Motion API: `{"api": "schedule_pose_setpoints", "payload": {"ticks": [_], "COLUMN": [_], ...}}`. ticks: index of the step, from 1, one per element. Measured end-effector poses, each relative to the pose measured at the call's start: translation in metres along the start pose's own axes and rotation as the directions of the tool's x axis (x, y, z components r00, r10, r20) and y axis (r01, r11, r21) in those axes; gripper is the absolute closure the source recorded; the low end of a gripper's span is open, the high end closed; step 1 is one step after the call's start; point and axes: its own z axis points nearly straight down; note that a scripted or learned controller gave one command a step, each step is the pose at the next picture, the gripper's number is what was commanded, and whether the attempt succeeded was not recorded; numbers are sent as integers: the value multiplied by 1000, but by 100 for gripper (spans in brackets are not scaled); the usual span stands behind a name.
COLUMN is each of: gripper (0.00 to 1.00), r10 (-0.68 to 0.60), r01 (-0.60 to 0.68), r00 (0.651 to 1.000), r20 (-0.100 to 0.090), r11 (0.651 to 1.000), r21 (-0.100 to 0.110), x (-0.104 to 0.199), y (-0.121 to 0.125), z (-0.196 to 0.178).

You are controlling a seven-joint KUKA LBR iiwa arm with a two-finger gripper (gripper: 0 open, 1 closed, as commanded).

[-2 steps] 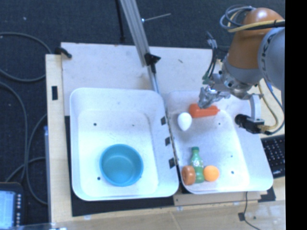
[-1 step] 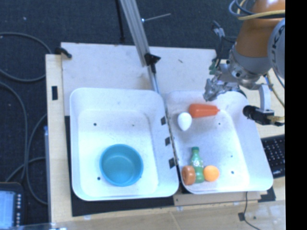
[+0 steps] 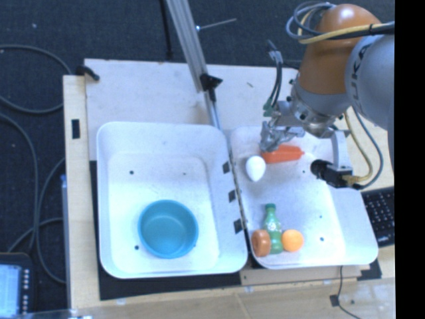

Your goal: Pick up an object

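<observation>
Nearest, in the right bin (image 3: 345, 238), an orange ball (image 3: 292, 240), a brownish fruit (image 3: 261, 242) and a green bottle (image 3: 270, 218) cluster together. Farther back lie a white egg (image 3: 255, 168) and an orange carrot (image 3: 283, 154). The claw (image 3: 272, 138) sits at the carrot's left end, seemingly touching; I cannot tell its finger state.

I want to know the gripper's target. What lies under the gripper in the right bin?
Under the gripper lies an orange carrot-like piece, with a white egg beside it. The gripper covers the piece's left end, so contact cannot be judged.
</observation>
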Motion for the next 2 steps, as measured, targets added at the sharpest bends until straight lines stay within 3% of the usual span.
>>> {"api": "schedule_pose_setpoints", "payload": {"ticks": [2], "gripper": [100], "r10": [-2], "r01": [2], "r00": [1000], "r20": [-1], "r11": [1000], "r21": [3], "x": [116], "y": [-27], "z": [11]}}
